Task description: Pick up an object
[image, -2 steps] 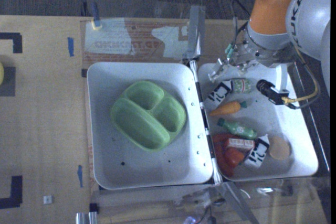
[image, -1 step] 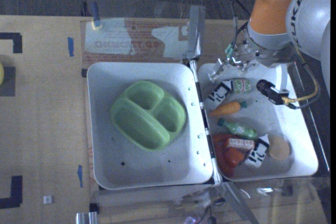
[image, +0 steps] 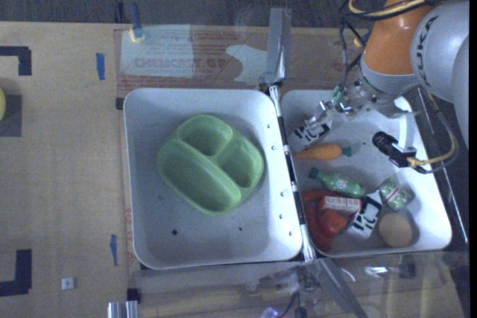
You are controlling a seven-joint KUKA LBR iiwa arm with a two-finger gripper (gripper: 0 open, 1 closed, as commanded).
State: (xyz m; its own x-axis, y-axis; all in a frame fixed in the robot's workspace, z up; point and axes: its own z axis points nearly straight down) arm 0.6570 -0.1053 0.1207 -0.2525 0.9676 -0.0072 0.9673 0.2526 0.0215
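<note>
Dim even light, soft focus, faint glare

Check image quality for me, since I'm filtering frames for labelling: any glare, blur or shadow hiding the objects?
Camera view: soft overall, small items in the right bin blurry; glare on the clear panel behind the left bin; green tray evenly lit; the gripper is small and indistinct.

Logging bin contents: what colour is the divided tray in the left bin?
Light green tray, clear in the camera view.
</note>
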